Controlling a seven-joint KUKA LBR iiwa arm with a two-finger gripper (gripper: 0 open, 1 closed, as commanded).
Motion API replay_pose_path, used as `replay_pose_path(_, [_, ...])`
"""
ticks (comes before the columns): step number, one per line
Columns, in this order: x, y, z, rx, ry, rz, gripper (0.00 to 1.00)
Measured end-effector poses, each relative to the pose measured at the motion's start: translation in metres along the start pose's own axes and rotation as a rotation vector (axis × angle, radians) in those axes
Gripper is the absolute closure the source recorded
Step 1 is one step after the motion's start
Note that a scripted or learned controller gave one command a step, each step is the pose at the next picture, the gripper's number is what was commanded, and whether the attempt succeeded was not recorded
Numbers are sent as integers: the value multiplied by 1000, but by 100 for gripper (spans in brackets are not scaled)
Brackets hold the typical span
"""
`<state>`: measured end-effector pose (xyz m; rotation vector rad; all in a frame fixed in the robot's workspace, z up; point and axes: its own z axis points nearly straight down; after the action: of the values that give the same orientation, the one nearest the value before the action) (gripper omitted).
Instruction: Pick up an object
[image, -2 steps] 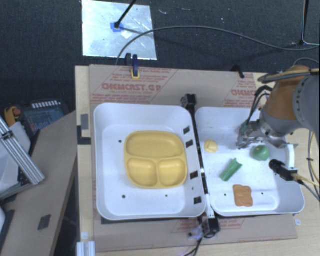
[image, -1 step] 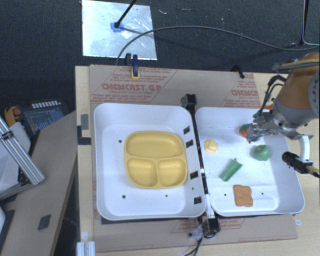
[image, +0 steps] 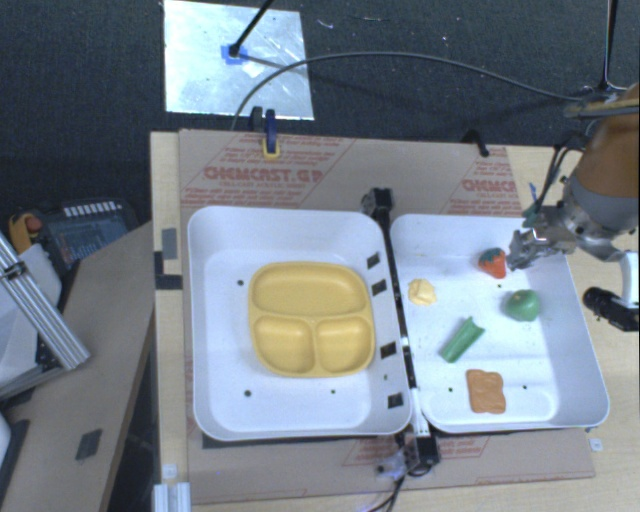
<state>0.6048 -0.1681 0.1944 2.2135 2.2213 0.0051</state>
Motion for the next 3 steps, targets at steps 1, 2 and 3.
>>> replay_pose_path(1, [-8, -1, -48, -1, -1, 1, 100])
replay_pose_path(2, [52, 6, -52, 3, 3, -7, 100])
replay_pose_path(3, [103, 21, -58, 2, 3, -6, 100])
